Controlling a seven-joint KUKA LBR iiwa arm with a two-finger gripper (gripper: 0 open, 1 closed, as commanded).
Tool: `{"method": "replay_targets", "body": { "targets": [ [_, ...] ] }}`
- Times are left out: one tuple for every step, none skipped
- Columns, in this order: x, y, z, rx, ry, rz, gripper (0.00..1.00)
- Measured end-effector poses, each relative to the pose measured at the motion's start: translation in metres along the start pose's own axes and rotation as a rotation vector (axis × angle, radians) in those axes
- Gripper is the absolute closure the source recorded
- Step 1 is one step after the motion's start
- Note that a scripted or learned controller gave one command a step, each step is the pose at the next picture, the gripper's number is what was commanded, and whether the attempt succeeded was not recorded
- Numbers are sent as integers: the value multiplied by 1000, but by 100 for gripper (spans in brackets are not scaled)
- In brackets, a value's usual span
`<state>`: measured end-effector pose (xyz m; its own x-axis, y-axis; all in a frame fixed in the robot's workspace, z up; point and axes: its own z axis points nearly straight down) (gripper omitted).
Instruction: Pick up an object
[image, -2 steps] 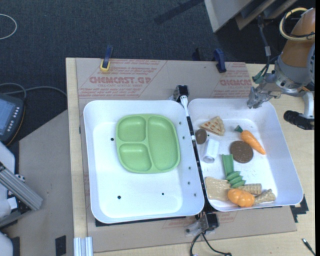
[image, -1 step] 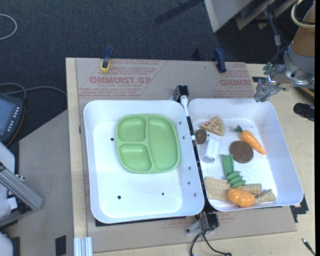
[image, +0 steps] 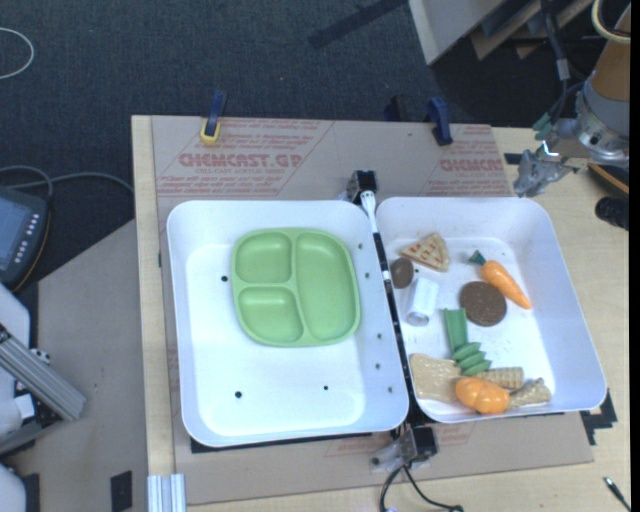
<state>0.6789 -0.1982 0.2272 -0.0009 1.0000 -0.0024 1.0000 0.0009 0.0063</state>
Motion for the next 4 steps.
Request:
{"method": "replay_targets", "body": {
  "targets": [
    [44,-27,-11,7,4,-3,100],
    [93,-57,-17,8,5,-4,100],
    [133,-90,2,12,5,-3,100],
    [178,-124,-8,10,6,-4,100]
  ]
}}
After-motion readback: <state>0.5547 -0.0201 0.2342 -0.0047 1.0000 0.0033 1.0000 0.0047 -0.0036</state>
